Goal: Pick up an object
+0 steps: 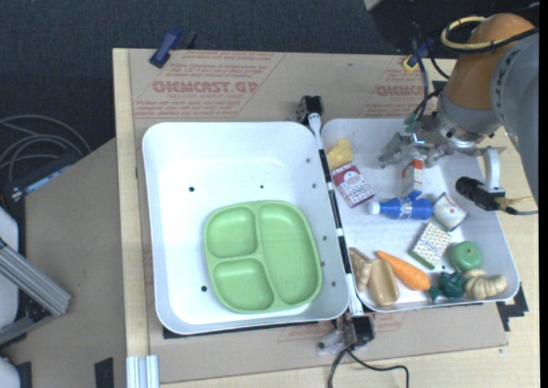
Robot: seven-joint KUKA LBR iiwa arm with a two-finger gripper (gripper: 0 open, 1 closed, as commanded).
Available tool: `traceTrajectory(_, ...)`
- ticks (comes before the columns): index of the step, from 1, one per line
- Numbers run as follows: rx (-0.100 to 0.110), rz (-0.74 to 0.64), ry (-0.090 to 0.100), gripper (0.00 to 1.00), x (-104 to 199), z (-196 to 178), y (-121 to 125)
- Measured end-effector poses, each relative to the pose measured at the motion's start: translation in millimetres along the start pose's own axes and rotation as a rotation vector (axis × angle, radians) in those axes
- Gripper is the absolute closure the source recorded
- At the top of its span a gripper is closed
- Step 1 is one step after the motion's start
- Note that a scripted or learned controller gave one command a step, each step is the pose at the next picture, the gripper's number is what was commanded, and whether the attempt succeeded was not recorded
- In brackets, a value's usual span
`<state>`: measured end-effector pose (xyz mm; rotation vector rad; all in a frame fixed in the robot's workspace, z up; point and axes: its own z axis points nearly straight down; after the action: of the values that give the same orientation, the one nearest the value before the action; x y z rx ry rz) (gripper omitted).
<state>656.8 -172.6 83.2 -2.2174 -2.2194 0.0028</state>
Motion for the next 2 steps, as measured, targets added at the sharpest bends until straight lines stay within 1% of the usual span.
traceTrajectory(1, -0.007, 0.000, -0.003, 0.00, 4, -2, 10)
traceTrajectory(2, -0.003, 0.001, -0.002, 0.00, 2, -2, -19)
